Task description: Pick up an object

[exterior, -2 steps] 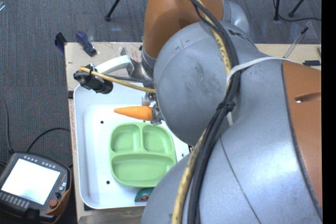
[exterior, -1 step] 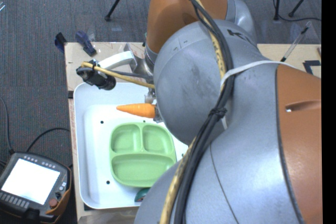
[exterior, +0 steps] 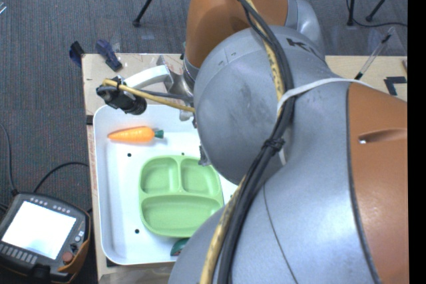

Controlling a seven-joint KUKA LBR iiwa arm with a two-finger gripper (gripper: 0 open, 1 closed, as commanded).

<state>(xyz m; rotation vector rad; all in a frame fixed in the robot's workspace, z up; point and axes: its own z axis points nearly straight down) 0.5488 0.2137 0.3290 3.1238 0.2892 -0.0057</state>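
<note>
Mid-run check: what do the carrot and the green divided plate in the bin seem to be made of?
The carrot: probably a moulded plastic or rubber toy; even orange skin, smooth, faint sheen, green stub at one end. The green divided plate: likely plastic, satin finish; one flat pale green, rounded moulded ridges between three compartments.

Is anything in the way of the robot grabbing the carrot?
Nothing I can see blocks the carrot. It lies alone on the white bin floor. The green plate sits apart from it, nearer the camera. The big arm hides whatever lies to the carrot's right.
</note>
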